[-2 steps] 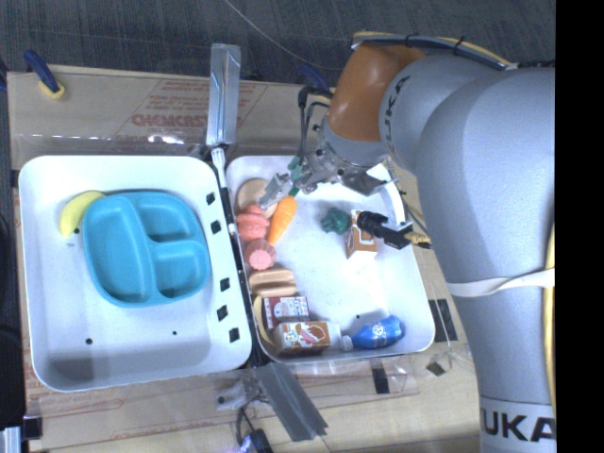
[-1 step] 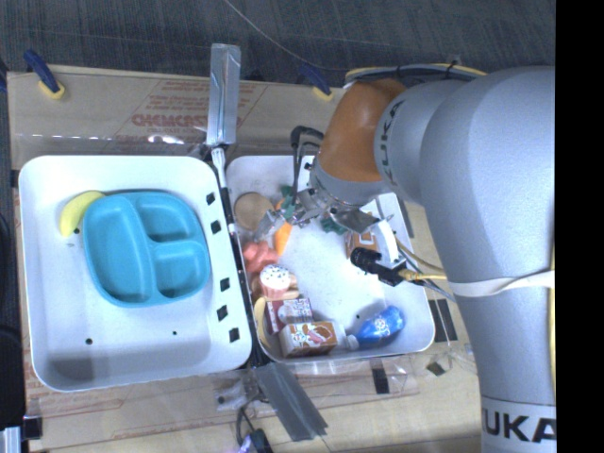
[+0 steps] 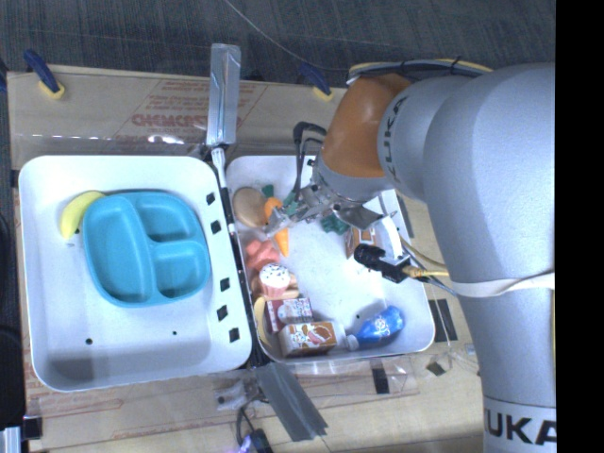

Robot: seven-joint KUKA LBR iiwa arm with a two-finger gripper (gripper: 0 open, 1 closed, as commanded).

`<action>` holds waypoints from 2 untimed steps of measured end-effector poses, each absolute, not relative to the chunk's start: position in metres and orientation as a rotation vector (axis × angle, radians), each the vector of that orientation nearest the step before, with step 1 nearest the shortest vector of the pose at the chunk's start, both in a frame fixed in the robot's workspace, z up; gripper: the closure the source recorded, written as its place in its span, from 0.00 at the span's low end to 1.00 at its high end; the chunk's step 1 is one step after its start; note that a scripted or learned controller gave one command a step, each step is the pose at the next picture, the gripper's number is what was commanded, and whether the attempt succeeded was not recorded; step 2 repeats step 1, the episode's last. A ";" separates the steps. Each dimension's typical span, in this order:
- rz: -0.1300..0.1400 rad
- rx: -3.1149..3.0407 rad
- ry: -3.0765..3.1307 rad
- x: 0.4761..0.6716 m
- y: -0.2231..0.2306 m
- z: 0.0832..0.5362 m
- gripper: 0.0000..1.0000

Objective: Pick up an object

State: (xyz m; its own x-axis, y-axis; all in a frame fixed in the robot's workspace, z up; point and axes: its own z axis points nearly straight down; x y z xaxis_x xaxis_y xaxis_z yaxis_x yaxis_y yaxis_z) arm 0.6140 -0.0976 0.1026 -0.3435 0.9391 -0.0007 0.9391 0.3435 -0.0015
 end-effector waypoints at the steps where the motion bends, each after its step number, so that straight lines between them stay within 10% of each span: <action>1: -0.009 -1.865 -2.537 0.631 -0.058 0.197 1.00; 2: -0.009 -1.865 -2.537 0.631 -0.058 0.197 1.00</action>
